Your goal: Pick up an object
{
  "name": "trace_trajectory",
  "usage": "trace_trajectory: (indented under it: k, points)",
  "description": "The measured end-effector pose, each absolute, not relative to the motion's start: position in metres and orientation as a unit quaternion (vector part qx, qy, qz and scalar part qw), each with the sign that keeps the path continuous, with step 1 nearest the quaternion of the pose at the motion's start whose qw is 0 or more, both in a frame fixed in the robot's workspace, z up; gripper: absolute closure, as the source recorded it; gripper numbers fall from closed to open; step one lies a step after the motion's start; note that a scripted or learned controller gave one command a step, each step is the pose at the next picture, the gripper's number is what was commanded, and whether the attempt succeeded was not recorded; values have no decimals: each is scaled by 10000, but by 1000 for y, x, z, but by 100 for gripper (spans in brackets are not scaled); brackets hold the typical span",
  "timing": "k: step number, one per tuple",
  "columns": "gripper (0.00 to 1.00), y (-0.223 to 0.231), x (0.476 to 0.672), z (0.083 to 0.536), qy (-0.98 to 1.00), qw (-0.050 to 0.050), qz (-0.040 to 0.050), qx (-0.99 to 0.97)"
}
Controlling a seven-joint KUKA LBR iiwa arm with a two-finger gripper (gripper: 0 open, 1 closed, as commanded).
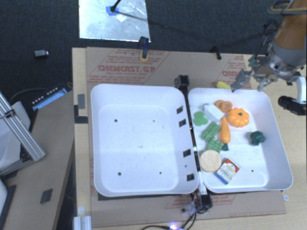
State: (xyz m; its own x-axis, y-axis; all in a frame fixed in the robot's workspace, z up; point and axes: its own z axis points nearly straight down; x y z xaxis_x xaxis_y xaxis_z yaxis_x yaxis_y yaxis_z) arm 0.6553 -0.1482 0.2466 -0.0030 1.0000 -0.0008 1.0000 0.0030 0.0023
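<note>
The right bin (273,128) holds several toy foods. An orange pumpkin (238,117) sits near the back, with a carrot (225,130), a white block (213,112) and an orange pretzel (222,104) to its left. Green pieces (209,131) lie by the divider. A round cracker (210,160) and a small blue and red box (227,170) rest near the front. A dark green broccoli (256,137) lies on the right. My gripper (250,82) hangs open above the bin's back edge, with nothing between its fingers.
The left bin (139,92) stands beside the right one, joined by a black hinge strip (188,128). A small yellow piece (222,85) lies just outside the right bin's back rim, left of the gripper. Cardboard (129,66) lies under both bins.
</note>
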Motion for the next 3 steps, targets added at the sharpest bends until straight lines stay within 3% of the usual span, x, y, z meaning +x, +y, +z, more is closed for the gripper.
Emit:
trace_trajectory:
  k: [1, 2, 3]
  points:
    - [0, -77, 653, 134, 7107, -40, -11, 7035]
    - [0, 19, 603, 187, 7118, -14, 19, 7023]
    - [100, 12, 605, 196, 7088, 3, 13, 7054]
